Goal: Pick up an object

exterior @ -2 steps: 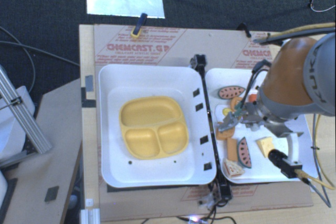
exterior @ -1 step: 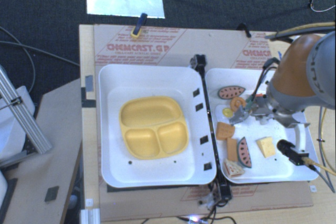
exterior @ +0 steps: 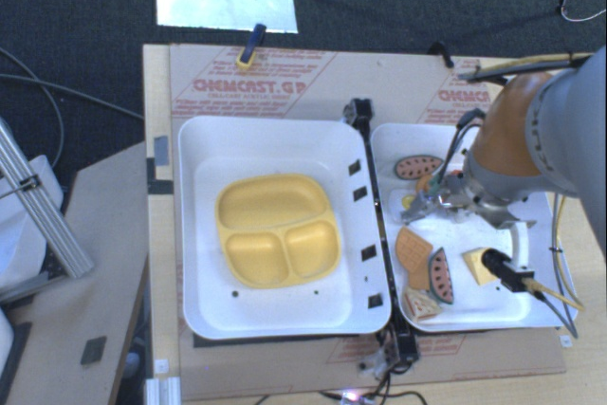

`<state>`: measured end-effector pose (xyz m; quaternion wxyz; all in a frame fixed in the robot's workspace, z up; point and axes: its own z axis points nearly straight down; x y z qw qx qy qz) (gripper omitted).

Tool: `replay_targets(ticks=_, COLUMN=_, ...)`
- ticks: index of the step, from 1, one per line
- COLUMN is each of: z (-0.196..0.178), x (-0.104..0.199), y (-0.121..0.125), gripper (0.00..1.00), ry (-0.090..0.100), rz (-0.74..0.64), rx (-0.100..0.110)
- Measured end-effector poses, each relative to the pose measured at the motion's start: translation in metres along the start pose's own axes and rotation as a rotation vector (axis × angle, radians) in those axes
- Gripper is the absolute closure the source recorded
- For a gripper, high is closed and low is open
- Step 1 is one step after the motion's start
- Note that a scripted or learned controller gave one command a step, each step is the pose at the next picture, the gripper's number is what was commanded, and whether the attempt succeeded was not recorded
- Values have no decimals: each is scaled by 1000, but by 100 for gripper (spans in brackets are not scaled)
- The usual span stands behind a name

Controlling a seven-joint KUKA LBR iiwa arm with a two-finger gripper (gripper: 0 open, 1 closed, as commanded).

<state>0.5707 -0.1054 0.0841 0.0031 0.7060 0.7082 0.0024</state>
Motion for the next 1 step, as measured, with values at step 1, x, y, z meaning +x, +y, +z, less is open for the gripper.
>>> replay_targets(ticks=1, z=-3, x=-21, y=68, gripper=0, ry=11, rz=4, rx=40)
